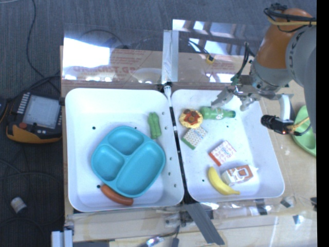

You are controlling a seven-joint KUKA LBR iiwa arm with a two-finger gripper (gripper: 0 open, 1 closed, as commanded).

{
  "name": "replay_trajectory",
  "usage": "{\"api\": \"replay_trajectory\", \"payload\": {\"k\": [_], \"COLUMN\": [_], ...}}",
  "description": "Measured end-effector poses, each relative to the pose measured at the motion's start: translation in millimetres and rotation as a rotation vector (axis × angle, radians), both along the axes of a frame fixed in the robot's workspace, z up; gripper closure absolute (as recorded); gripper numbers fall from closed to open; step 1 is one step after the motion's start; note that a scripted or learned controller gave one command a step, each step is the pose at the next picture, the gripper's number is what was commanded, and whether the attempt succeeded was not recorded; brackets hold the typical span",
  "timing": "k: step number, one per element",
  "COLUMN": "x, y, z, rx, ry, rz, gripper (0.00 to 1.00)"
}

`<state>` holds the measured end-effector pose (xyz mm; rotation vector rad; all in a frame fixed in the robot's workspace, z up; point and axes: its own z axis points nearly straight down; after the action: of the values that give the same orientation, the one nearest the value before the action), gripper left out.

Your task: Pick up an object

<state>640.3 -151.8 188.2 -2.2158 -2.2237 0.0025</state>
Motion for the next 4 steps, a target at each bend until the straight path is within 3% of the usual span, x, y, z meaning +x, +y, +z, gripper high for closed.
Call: {"api": "replay_trajectory", "payload": {"k": [1, 2, 3, 4], "x": [11, 12, 23, 20], "y": [15, 43, 26, 23], "z": [-82, -99, -101, -93], "rx": [-0.002, -0.005, 0.006, 0.001], "ry": [-0.001, -0.01, 0.031, 0.041], "rz": [-0.205, -0.237, -0.102, -0.102], "gripper": [0.0, 0.0, 0.0, 1.0]}}
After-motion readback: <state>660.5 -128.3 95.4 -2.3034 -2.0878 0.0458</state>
